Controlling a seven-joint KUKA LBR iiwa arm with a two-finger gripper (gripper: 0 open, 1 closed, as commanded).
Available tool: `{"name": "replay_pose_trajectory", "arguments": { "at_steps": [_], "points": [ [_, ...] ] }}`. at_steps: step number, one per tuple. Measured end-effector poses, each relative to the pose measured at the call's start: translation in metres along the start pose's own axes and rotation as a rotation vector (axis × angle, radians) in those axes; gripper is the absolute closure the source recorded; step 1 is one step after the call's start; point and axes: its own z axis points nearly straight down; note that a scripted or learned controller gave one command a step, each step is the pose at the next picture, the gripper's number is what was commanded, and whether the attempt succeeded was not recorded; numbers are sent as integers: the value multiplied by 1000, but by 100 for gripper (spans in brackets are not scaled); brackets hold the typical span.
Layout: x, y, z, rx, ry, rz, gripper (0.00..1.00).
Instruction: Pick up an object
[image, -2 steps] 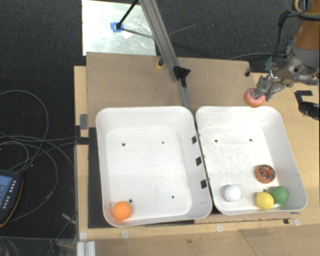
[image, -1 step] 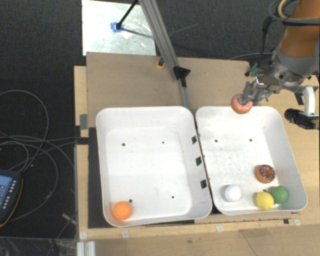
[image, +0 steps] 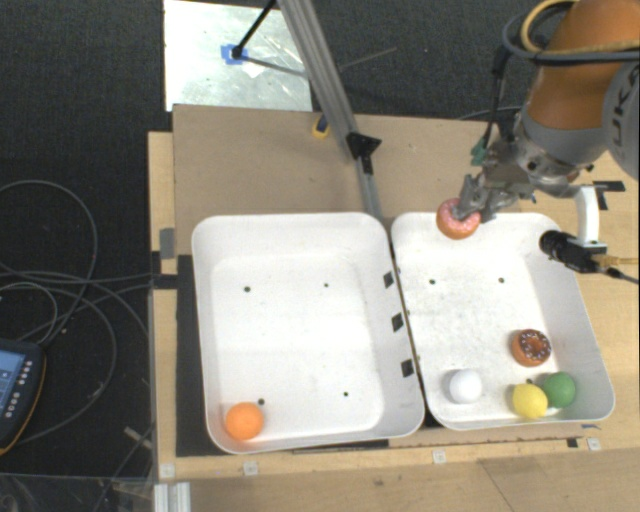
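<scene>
- The gripper (image: 472, 207) hangs over the far rim of the right bin (image: 480, 300), at about 12 o'clock of that bin.
- Its fingers are clamped on a pink doughnut (image: 458, 221), lifted at the bin's top edge.
- Toward 5 o'clock in the same bin lie a chocolate doughnut (image: 531, 347), a white ball (image: 463, 386), a yellow ball (image: 529, 400) and a green ball (image: 559, 389).
- An orange ball (image: 243, 421) rests at 7 o'clock in the left bin (image: 290, 300) on the desk (image: 200, 160).
</scene>
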Motion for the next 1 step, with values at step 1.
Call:
{"name": "replay_pose_trajectory", "arguments": {
  "at_steps": [1],
  "points": [
    [42, -20, 5, 1, 0, 0, 100]
  ]
}}
